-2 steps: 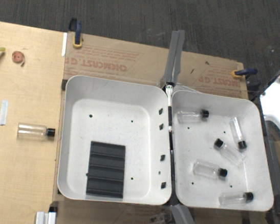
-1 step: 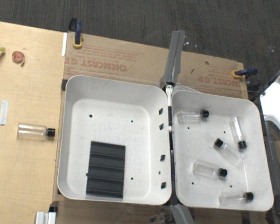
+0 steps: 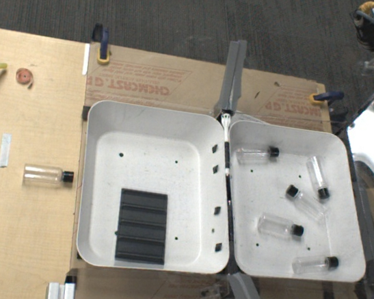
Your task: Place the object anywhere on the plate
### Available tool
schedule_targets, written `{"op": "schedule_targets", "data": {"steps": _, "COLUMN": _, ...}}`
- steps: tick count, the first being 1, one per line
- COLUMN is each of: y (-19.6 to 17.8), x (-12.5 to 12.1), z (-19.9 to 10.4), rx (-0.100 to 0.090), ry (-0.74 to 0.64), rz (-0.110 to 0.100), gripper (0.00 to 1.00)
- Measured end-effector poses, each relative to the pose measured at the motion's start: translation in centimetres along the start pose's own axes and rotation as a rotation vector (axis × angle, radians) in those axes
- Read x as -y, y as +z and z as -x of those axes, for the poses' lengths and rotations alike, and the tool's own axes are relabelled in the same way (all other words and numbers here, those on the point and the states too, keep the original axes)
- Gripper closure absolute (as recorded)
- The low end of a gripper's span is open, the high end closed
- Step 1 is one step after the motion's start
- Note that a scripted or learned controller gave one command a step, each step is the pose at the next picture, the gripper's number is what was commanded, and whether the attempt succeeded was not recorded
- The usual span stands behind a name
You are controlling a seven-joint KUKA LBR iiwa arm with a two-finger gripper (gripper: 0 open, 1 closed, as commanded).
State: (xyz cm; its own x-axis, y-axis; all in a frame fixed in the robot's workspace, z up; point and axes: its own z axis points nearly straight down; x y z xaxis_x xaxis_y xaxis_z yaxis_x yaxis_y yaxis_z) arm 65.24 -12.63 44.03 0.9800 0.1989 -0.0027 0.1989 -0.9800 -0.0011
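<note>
five clear black-capped vials (image 3: 280,227) lie in the right bin (image 3: 349,176); one ridged black plate (image 3: 142,226) in the left bin (image 3: 108,122); a sixth vial (image 3: 47,174) on the counter (image 3: 17,225).

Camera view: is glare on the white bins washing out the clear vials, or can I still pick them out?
Camera view: lighting is even and focus sharp; the right bin is bright, so the vials' clear bodies fade into it and their black caps mark them best. The dark plate in the left bin contrasts strongly. Strongest glare sits at the right edge.

Wooden bench (image 3: 17,225): two white bins (image 3: 99,188), vial (image 3: 47,175) (lying flat).
</note>
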Motion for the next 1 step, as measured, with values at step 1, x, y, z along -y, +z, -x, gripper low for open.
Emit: {"op": "schedule_targets", "data": {"steps": 1, "y": 0.04, "x": -5.51, "z": 5.64, "rx": 0.003, "ry": 0.0, "rz": 0.0, "gripper": 0.0}}
